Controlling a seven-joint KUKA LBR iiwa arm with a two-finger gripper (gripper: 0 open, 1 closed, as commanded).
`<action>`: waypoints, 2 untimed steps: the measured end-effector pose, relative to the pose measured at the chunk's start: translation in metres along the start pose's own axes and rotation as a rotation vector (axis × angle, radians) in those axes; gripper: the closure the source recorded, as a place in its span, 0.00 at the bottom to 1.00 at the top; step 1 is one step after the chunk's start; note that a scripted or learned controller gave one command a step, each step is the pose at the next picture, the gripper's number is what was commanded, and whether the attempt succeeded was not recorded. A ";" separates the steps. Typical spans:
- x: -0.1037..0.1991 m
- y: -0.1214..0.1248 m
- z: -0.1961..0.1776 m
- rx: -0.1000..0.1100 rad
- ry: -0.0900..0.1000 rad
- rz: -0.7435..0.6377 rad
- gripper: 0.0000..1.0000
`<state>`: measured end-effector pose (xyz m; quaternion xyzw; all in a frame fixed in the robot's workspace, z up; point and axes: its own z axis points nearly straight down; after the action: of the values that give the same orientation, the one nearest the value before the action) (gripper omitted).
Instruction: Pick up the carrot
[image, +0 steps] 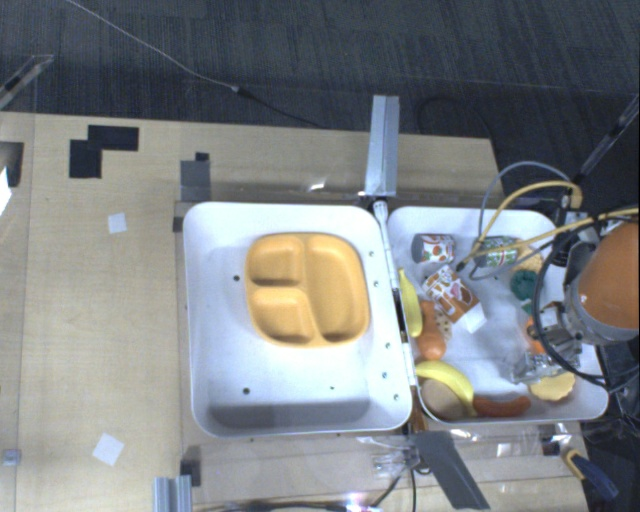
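Nearest the camera, along the front wall of the right bin, lies a row of toy food: a yellow banana at the front left corner with a brownish round piece tucked under it, a reddish-brown sausage just to its right, and a pale yellow slice toward the front right corner. Just above that slice the claw comes down into the bin from the right, under the arm's orange band; its metal tip sits beside a small orange piece, but the fingers are too blurred to say whether they stand wide or narrow, or whether anything lies between them.

Farther back on the left side of the same bin, the carrot rests near the left wall, orange, lying lengthwise from front to back, touching the banana's upper end and well apart from the claw. A yellow strip runs along the wall beside it. A printed snack packet lies against the carrot's far end, and behind that stands a small printed cup near the far left corner. A green-labelled can lies on its side by the far wall, with a dark green item to its right, partly behind cables.

The left bin holds a yellow divided tray, sitting in its far half. Both bins rest on the pale wooden surface.
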<state>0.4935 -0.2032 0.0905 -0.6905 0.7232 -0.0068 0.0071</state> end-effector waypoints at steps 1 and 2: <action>-0.006 0.000 0.001 -0.004 -0.008 -0.006 0.00; -0.040 -0.011 0.002 -0.007 0.001 0.020 0.00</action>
<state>0.5062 -0.1641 0.0889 -0.6832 0.7302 -0.0046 0.0045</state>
